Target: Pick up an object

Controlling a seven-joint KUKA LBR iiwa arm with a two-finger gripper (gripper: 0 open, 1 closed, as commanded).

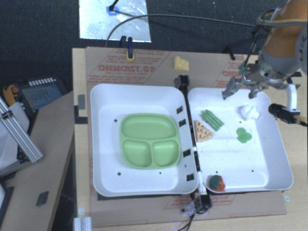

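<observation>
One green bean bundle (pixel 212 119), long axis upper-left to lower-right.

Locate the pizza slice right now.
In the camera view, the pizza slice lies in the right bin, hard against its left wall, just below-left of the green beans.

Arm (pixel 284 37) reaching from right, tool (pixel 242 89) spread, pointing down
</observation>
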